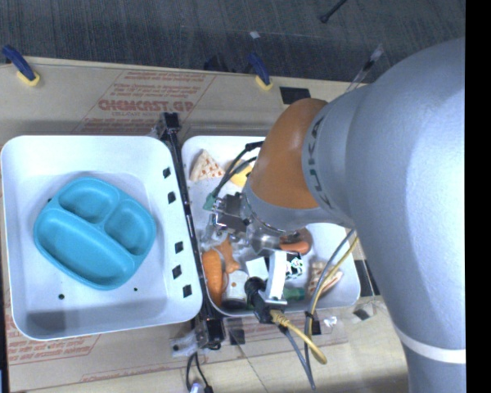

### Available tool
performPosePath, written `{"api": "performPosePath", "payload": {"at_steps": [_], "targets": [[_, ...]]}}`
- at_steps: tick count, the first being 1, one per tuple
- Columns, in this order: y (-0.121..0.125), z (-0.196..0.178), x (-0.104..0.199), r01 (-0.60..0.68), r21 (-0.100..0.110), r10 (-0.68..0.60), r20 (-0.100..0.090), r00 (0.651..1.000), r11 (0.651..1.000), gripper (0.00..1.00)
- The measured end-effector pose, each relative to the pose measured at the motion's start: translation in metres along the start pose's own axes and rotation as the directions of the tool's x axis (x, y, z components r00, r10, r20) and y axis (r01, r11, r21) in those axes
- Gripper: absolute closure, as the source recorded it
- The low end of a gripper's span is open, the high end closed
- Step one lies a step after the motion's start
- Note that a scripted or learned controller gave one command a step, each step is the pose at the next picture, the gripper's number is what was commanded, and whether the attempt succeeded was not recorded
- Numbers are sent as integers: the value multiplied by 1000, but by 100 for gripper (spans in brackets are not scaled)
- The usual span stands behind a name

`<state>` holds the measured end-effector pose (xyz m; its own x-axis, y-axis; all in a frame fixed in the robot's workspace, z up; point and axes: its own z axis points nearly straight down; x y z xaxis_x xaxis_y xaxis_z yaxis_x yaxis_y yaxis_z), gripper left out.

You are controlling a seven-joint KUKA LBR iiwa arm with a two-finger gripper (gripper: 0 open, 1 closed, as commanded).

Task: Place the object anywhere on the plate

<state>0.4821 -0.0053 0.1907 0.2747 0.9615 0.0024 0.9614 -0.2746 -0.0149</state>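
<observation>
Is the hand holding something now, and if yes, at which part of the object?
It cannot be told. The hand is low in the right bin among the objects, beside an orange one, with the arm's wrist covering it from above.

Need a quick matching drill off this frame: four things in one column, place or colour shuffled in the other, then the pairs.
Things:
1. divided plate
2. carrot
3. pizza slice
4. arm's wrist band

Descriptions:
A. orange, above the right bin
B. blue, in the left bin
C. by the right bin's top left corner
D. orange, along the right bin's left wall, near its lower end

Pairs: 1-B, 2-D, 3-C, 4-A
</observation>
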Motion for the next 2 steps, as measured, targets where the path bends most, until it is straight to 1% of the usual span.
{"api": "performPosePath", "payload": {"at_steps": [1,2], "targets": [[27,-1,69,98,-5,-98,3,995,995,100],[27,-1,68,97,-4,-97,4,995,995,0]]}}
